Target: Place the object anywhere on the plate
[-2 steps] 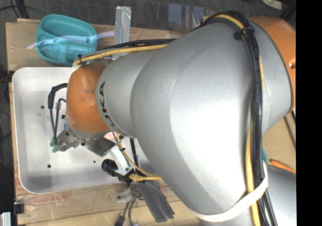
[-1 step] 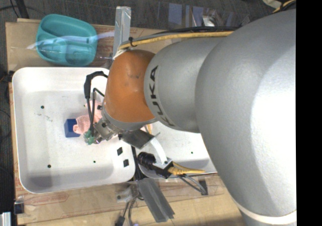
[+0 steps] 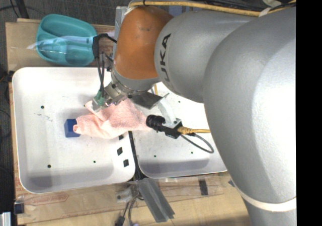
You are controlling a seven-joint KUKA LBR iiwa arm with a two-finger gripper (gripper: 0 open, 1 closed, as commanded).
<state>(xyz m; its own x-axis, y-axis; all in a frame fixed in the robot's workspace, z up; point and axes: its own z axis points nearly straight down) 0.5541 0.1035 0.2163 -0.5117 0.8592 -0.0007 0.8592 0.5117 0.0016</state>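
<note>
A crumpled pink cloth [image 3: 114,118] lies across the right part of the left bin [image 3: 35,89], reaching the divide between the two bins. A small blue block [image 3: 72,128] sits in that bin, touching the cloth's left end. My gripper [image 3: 102,99] hangs below the orange band [image 3: 138,44], right at the cloth's upper left corner, and looks to be in contact with it. The big grey arm covers most of the right bin [image 3: 171,167].
A teal plastic container [image 3: 65,39] rests on the bench beyond the left bin's far edge. A black connector with a yellow cable [image 3: 173,129] hangs over the right bin. Brackets [image 3: 151,200] jut from the bench's front edge.
</note>
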